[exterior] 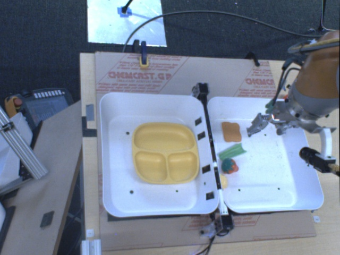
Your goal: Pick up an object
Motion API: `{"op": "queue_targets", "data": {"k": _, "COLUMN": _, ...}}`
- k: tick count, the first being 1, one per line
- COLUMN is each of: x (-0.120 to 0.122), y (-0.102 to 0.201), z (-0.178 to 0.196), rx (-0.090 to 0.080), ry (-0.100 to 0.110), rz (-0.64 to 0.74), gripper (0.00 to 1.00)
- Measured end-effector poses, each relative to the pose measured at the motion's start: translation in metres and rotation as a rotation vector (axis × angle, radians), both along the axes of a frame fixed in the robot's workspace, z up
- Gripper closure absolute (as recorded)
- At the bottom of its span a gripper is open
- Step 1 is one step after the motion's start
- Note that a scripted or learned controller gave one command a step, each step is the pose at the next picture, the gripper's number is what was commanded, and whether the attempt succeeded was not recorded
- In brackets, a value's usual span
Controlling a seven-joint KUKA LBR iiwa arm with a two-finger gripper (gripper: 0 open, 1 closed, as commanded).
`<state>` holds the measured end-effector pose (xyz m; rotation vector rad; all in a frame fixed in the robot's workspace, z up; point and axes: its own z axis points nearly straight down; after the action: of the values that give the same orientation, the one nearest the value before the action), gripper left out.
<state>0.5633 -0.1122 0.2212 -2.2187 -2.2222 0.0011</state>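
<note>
In the right bin (276, 190) lie an orange-brown flat piece (231, 132), a green strip (232, 151) and a small teal and red object (229, 166), all near the bin's left side. A bit of yellow (223, 182) peeks out by the divider. My gripper (257, 125) hangs over the right bin's upper middle, to the right of the orange-brown piece and apart from it. Nothing shows between its fingers.
The left bin (114, 142) holds a yellow three-compartment tray (162, 152). A black divider clip strip (208, 147) runs between the bins. Cardboard (159, 73) lies under both bins; a teach pendant (45, 108) sits at far left.
</note>
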Motion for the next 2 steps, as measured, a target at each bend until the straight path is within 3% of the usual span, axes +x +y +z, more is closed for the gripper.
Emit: {"op": "queue_targets", "data": {"k": 2, "x": -0.004, "y": 0.01, "z": -0.113, "rx": 0.0, "ry": 0.0, "rz": 0.0, "gripper": 0.0}}
